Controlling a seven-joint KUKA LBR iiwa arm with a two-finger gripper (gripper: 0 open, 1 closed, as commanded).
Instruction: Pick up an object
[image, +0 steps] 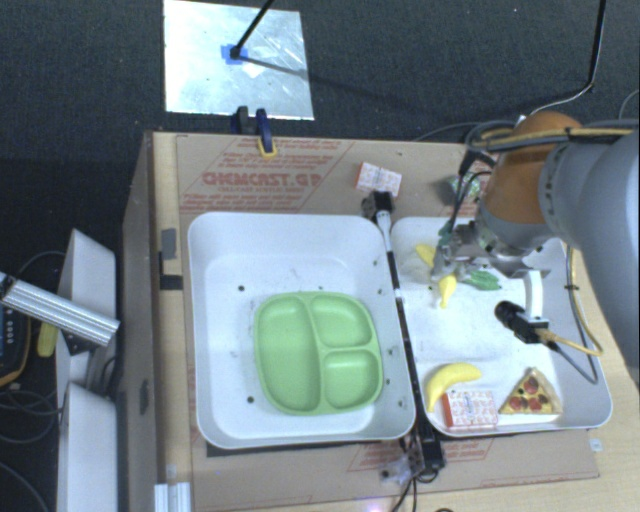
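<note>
Two white bins share the bench; gripper (452, 262), jaw state unclear, should descend straight onto the yellow piece (446, 290) at six o'clock.

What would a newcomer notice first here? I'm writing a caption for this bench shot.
Probably the pale green divided plastic plate lying alone in the left white bin. Next, the grey arm with its orange band reaching over the right white bin, where a yellow toy banana and a toy pizza slice lie near the front.
</note>
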